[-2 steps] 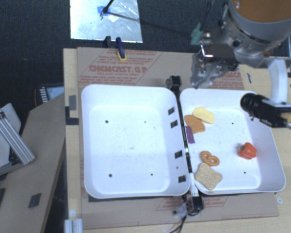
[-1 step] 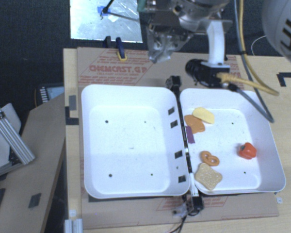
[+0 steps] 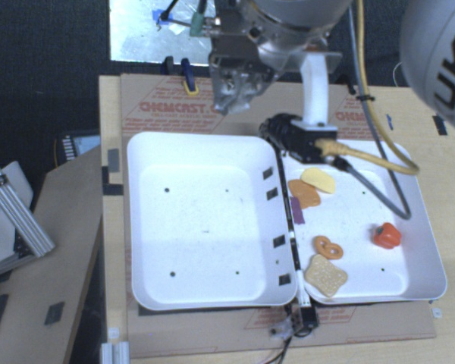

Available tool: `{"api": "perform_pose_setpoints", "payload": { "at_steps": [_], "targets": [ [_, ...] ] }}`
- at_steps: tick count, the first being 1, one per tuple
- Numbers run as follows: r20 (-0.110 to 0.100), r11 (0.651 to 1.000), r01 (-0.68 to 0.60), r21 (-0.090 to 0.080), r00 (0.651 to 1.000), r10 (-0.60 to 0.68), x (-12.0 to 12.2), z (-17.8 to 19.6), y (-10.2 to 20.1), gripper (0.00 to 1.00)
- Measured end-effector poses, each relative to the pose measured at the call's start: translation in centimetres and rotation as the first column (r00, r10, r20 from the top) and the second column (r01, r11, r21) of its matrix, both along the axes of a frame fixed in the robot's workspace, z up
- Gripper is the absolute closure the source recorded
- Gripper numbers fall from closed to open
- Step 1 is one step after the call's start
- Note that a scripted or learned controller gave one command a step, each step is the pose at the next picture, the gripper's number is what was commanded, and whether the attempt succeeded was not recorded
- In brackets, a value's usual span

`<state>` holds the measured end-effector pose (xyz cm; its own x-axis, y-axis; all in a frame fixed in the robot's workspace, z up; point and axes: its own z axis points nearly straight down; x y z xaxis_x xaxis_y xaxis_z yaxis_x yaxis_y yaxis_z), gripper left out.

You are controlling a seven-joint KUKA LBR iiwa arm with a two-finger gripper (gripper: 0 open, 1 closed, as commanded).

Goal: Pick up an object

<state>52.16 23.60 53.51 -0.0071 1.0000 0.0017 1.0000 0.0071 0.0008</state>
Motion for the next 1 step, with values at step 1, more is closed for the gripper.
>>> {"api": "perform_pose_setpoints", "payload": {
  "at_steps": [1],
  "targets": [
    [-0.001,1.0,0.008,-0.001,1.0,-0.008,-3.68,-0.01,-5.19,1.0]
  ]
}}
